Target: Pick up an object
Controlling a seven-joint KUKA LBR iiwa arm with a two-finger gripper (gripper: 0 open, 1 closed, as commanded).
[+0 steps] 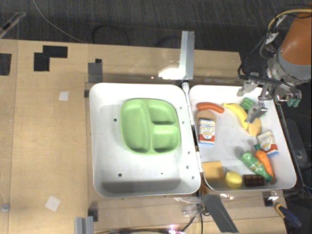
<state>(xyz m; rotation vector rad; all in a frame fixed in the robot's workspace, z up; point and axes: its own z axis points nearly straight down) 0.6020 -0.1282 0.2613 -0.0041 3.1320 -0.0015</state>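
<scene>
My gripper [254, 101] hangs over the back right part of the right bin [290, 179], reaching in from the right under the orange-banded wrist. Its two fingers stand apart, open, with nothing held between them. Just below the fingers lie a small green object [247, 103] and a yellow banana [238, 113]. Also in this bin are a red sausage [209, 107], a small carton [207, 131], a white packet [267, 141], a carrot [264, 163], a green bottle [251, 162], a lemon [234, 179], a chocolate bar [254, 181] and a yellow block [212, 169].
The left bin [105, 145] holds a green divided plate [148, 125]. A metal post [187, 55] stands behind the wall where the two bins meet. Cables and the arm's body crowd the right side behind the right bin.
</scene>
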